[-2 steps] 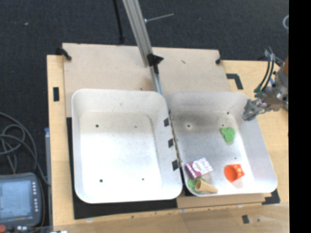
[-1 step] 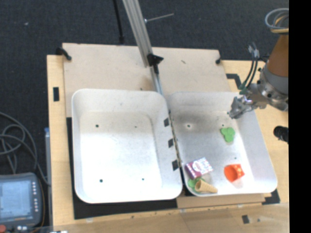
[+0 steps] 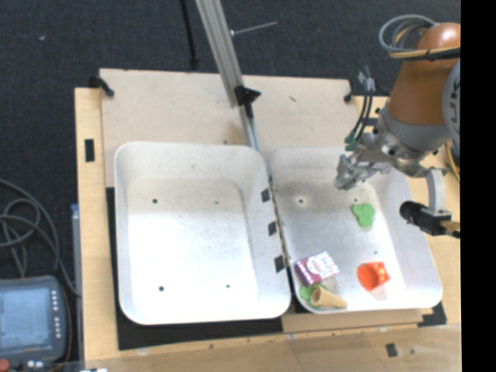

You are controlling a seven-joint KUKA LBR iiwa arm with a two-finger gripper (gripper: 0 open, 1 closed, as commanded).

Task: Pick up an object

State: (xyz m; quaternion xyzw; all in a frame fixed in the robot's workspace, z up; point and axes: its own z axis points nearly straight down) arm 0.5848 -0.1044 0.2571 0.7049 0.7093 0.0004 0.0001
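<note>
Green object lies on the floor of the right bin, just below and slightly right of the pincer. Pincer hangs over the bin's upper part; whether it is apart or together cannot be told, and nothing shows in its grip. Further below: orange object; down-left near the bin's lower rim, a purple-and-white packet and a cone-shaped item. Bare bin floor lies left of the pincer. Left bin sits well to its left. Both rest on the tan table.

Robot lab: bench, 2 bins, teach pendant.
</note>
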